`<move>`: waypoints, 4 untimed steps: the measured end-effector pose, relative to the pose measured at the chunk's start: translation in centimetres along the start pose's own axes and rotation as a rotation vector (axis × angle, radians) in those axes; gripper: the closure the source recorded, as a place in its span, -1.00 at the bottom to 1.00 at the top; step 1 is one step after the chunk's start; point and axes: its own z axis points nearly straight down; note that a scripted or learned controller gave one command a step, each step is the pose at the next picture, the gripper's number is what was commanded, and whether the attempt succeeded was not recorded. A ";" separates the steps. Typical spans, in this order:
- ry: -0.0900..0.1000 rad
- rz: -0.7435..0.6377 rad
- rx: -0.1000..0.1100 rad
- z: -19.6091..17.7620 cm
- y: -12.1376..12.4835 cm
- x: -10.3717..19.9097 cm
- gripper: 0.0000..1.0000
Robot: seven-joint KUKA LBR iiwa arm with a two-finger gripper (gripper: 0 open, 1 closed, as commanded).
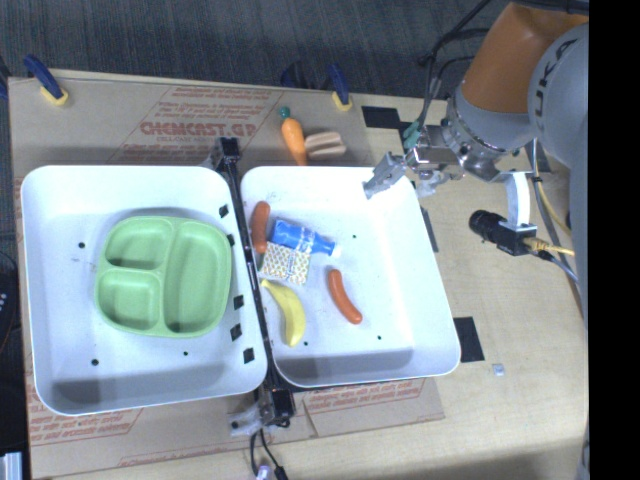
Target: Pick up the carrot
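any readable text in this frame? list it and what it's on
"CHEMCAST GP", red print, partly blurred, on the cardboard sheet under the bins.
Smaller red lines beneath it: too blurred to read.
Red print on the cardboard's front edge: too small to read.
Blue packet and patterned packet in the right bin: nothing legible.

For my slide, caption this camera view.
Gripper hovers over the right bin's far corner; the carrot lies outside, behind the bins.

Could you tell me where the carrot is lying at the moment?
The carrot lies outside both bins, on the cardboard just behind the right bin's back rim, beside a hot dog bun on its right.
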 end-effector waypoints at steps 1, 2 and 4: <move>0.001 0.126 0.001 18.6 3.8 -0.8 -1.00; 0.000 0.132 -0.003 6.5 1.1 -2.8 -1.00; -0.002 -0.376 -0.004 7.7 5.3 -2.8 -1.00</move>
